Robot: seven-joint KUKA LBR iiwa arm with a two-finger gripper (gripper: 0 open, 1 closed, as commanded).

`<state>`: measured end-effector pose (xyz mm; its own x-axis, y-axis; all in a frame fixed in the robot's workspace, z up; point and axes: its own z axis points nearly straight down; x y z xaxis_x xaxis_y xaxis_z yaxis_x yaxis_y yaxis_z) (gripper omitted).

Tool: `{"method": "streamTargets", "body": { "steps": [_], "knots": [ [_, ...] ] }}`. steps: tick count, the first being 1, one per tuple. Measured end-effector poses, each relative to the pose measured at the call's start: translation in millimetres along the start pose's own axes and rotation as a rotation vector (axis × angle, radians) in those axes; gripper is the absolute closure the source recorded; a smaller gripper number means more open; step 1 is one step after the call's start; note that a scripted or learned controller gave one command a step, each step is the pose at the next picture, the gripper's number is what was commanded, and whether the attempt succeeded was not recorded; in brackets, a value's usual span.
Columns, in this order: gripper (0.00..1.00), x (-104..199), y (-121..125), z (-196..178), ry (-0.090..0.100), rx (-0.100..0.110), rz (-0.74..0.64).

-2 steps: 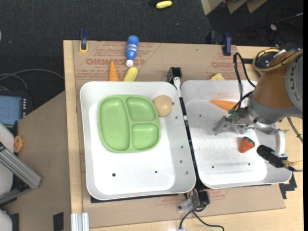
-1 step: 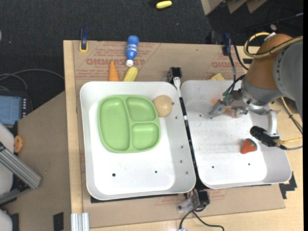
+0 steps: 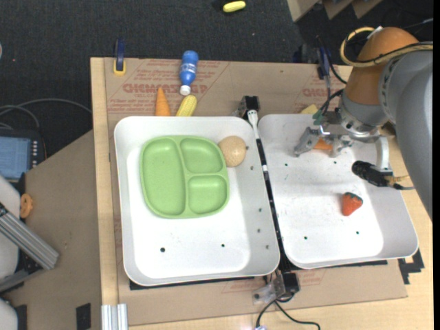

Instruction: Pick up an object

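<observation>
My gripper is low over the far part of the right bin, its grey fingers spread open. A small orange thing shows between them, close to the bin floor; whether they touch it I cannot tell. A red strawberry lies in the same bin, nearer the front and to the right of the gripper. In the left bin sit a green divided plate and a tan round thing at the plate's far right corner.
Behind the left bin, on the brown board, lie a blue-and-white bottle, an orange carrot and a yellow corn cob. A black clip stands at the bins' shared far corner. A yellow thing rests on the dark floor.
</observation>
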<state>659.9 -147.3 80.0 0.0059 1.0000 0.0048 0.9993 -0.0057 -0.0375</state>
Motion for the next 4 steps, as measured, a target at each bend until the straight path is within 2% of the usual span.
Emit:
{"method": "streamTargets", "body": {
  "steps": [1,2,3,4],
  "knots": [
    [0.0,-68.3,5.0,-3.0,0.017,-0.023,-0.003],
    [0.0,-72.5,-86.2,-2.6,0.006,-0.034,-0.007],
    [0.0,-39.3,-139.8,0.8,-0.001,-0.031,-0.005],
    [1.0,-41.2,-137.1,-9.8,-0.005,-0.039,-0.004]
  ]
}}
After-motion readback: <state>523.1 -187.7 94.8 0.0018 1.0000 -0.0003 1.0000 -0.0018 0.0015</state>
